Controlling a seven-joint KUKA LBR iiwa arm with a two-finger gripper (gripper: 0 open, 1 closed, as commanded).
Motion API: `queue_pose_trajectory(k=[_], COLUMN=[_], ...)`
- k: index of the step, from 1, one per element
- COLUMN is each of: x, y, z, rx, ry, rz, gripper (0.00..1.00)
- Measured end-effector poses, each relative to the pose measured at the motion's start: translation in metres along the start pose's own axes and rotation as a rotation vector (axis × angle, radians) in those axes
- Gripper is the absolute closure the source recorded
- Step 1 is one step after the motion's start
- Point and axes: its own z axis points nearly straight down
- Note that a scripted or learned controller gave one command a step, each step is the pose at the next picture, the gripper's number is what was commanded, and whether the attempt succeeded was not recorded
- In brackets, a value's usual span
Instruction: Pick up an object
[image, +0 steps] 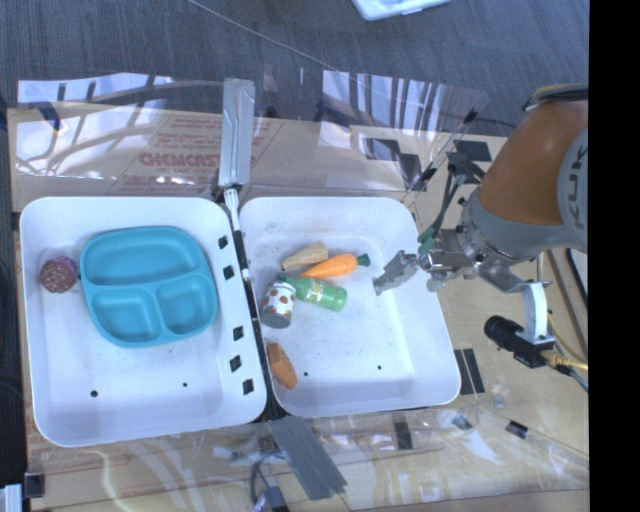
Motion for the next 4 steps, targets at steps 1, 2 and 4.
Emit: queue_pose_trajectory(k=[1,2,4], x=[0.001,0.083,0.151], y=[0.001,0.029,0.055], z=[-0.01,-0.011,-0.191], rx=[0.001,-0.004,-0.013], ry=[0.001,-0.001,-0.001], rz=[-0.006,-0.006,0.001], gripper=[1.0,1.0,1.0])
